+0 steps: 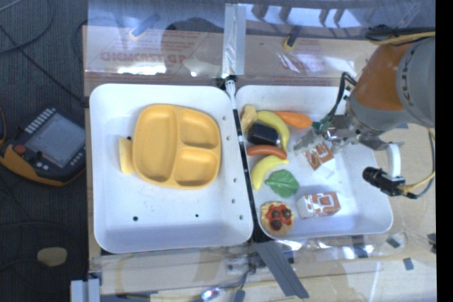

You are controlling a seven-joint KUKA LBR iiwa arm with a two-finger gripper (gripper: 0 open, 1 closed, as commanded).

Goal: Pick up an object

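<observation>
**Claw low in the right bin, over a small packet**

The left bin (106,223) carries a yellow divided plate (177,145), set near its middle, slightly toward the far edge.

In the right bin (368,219), a cluster lies along the left wall: a banana (272,122) with a black block (263,132) on it, a carrot (294,119) at the far side, a red sausage (266,150), a second banana (265,167) and a green leaf (283,182). At the near left corner sits a small tart (277,216), with a toy car (318,204) just beside it.

The claw (327,138) hangs near the bin's middle. An orange-and-white packet (320,155) lies directly beneath its tip, touching or nearly so. Whether the claw is parted or clamped, I cannot tell.
</observation>
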